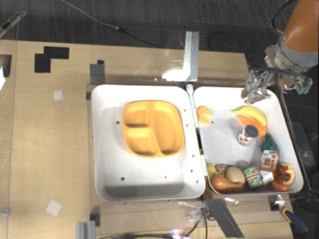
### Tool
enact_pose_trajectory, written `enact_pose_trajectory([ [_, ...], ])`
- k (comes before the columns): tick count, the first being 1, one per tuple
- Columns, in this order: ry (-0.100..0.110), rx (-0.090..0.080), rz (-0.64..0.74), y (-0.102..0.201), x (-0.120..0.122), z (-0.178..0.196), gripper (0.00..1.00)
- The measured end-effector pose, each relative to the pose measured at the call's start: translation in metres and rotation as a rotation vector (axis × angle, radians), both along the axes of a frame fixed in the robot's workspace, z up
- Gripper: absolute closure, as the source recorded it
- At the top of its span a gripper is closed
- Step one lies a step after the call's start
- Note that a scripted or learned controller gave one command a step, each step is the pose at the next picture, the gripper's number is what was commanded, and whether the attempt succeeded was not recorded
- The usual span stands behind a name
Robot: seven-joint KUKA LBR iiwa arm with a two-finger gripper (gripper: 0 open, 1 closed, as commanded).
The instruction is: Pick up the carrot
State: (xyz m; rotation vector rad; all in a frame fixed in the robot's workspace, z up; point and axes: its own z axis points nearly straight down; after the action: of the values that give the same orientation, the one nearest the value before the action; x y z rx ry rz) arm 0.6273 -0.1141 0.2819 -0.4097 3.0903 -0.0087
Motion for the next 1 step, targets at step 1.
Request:
enact_pose_trajectory([
  [1,0.009,0.002,-0.113,-0.0526,0.0304,0.0294,1.0],
])
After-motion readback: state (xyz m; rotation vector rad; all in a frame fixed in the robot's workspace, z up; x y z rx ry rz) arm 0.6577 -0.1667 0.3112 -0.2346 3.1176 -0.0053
